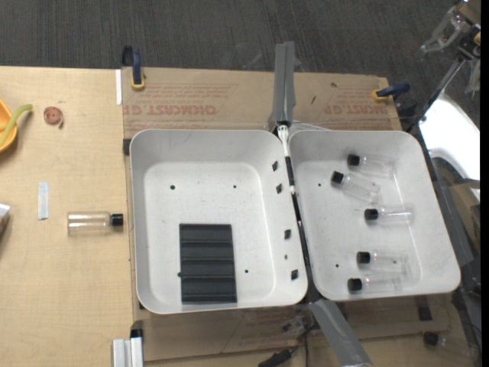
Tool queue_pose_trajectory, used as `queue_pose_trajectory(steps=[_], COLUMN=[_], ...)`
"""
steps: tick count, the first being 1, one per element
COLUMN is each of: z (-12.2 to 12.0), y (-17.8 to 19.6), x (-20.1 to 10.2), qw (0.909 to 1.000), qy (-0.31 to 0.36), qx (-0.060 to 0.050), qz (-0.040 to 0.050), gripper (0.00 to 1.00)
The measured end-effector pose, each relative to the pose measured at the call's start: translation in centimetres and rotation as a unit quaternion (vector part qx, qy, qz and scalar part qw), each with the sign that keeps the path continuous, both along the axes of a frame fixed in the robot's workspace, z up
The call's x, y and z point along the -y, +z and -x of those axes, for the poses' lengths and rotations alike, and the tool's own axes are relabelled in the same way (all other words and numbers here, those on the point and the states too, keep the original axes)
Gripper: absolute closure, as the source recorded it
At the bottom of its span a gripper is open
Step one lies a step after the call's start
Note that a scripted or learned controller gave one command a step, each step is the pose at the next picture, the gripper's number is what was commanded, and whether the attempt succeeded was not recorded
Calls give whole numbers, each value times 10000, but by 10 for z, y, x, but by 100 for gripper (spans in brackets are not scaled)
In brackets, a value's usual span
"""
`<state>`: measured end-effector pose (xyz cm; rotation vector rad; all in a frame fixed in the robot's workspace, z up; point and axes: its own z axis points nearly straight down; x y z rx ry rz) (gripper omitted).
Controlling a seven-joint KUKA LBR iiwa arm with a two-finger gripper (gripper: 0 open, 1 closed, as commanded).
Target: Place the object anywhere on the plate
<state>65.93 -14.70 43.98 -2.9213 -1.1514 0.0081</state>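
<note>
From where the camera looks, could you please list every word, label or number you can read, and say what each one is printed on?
Red print on the cardboard sheet behind the bins: upside down and blurred; it looks like "CHEMCAST GP", but I cannot be sure.
Smaller red line under it: too small to read.
The capped vials in the right bin and the one on the bench: no readable label.

Place: we take this for a lab test bench.
Evidence: we see two white bins [206, 155] on clamped cardboard [229, 102], clear vials [382, 215], grey carpet [191, 14].
</note>
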Motion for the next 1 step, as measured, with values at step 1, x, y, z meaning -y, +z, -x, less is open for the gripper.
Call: queue_pose_trajectory(steps=[1], z=[70], y=[1], x=[57], qw=[9965], qy=[-832], qx=[2], qz=[1], gripper=[0])
